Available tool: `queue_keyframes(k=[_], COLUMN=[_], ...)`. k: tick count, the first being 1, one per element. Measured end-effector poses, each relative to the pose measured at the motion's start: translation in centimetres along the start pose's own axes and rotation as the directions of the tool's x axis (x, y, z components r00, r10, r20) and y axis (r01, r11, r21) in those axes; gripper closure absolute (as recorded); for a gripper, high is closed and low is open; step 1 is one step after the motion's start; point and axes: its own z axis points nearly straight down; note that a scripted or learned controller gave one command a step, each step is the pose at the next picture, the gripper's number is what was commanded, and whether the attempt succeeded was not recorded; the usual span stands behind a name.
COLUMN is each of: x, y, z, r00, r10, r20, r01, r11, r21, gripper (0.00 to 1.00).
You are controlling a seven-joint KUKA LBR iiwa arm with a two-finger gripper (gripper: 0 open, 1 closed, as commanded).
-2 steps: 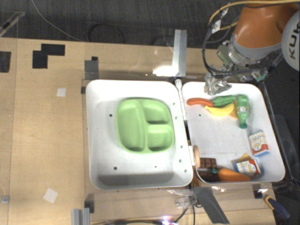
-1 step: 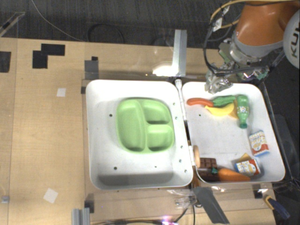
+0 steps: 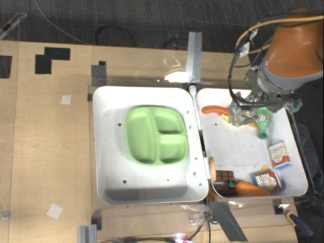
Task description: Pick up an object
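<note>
My gripper hangs over the back of the right bin, under the orange wrist band. A red-orange chili lies just to its left, close to the gripper. Just right of it is a green bottle, partly covered by the wrist. Whether anything is held is hidden from this angle. Further forward lie a small white carton, a yellow and red carton, an orange carrot and a brown chocolate bar.
The left bin holds a green divided plate. A metal post stands behind the wall shared by the two bins. Black cables loop above the wrist at the back right.
</note>
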Motion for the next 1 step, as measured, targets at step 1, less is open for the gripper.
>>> queue_keyframes(k=[1], x=[-3.43], y=[-4.50], z=[2.52], r00=[0.996], r10=[0.085], r20=[-0.002], r01=[-0.085], r11=[0.996], r21=[-0.002], gripper=[1.00])
